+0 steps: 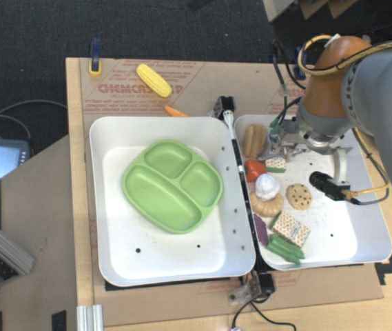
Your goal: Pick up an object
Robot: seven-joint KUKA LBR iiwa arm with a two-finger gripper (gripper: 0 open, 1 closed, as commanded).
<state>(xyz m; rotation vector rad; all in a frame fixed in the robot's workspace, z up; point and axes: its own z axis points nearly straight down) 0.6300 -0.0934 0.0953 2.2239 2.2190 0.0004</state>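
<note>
My gripper (277, 145) hangs low over the back of the right bin (361, 240), under the orange-banded wrist (326, 95). Just left of it lies a tan bread roll (253, 139). A small green-and-white piece (275, 164) sits right below the gripper, with a red piece (254, 169) beside it. Further forward lie a white ball-like item (267, 184), a round cookie (298, 196), a checked cracker (291, 227), a purple piece (261, 228) and a green pod (285, 248). I see nothing between the fingers.
The left bin (113, 247) holds a green divided plate (173, 185). A yellow corn cob (153, 80) and an orange piece (176, 112) lie on the cardboard behind the bins. A black plug with a yellow cable (328, 185) hangs from the arm over the right bin.
</note>
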